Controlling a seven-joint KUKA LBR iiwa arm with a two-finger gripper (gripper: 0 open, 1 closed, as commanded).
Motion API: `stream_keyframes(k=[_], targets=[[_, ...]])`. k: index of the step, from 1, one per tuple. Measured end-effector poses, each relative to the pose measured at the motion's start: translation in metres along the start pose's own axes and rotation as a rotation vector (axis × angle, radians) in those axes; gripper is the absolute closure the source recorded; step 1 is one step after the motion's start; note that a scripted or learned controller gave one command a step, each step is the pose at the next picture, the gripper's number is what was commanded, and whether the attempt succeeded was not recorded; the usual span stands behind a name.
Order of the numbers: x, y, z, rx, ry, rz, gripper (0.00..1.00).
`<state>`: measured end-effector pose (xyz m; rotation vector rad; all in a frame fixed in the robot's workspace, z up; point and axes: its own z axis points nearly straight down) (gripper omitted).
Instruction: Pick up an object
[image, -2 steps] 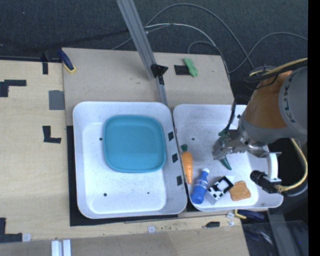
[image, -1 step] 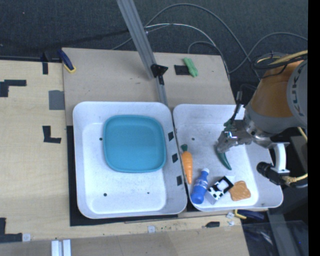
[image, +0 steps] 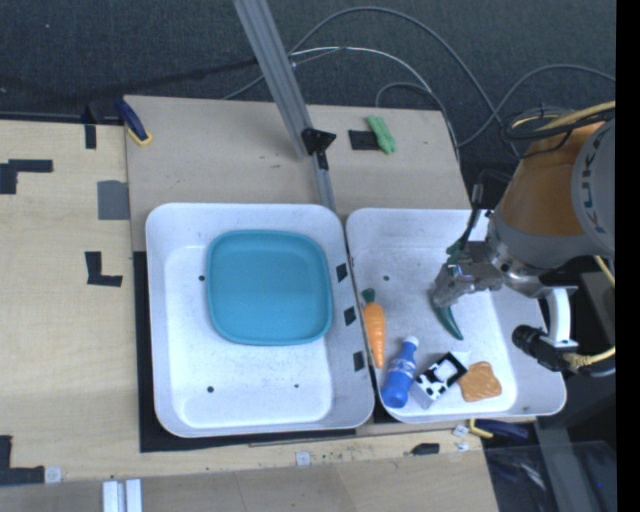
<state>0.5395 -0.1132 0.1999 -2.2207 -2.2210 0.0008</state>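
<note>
My gripper (image: 450, 292) hangs low over the middle of the right bin (image: 400, 235), its grey body coming in from the right. A dark green pepper-shaped thing (image: 450, 322) pokes out just below the gripper's tip, and its upper end is hidden by the gripper. Along the bin's left side lies an orange carrot (image: 374, 334). A blue bottle (image: 399, 374) with a white cap lies at the front. Next to the bottle sit a black-and-white block (image: 438, 377) and an orange-brown piece (image: 481, 382).
The left bin (image: 170, 300) holds a teal square plate (image: 268, 286). A grey pole (image: 290, 95) slants in from the top to the divide between the bins. The arm's orange band (image: 545, 190) and cables (image: 560, 350) crowd the right bin's right rim.
</note>
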Motion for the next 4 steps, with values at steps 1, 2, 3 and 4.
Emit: stream_keyframes(k=[1, 2, 3, 4], targets=[[0.059, -0.009, -0.001, 0.0, 0.001, -0.005, 1.0], [0.105, -0.014, 0.0, 0.0, 0.001, -0.004, 1.0], [0.153, -0.02, -0.018, -0.001, 0.001, -0.005, 1.0], [0.203, -0.017, -0.033, -0.001, 0.001, -0.004, 1.0]])
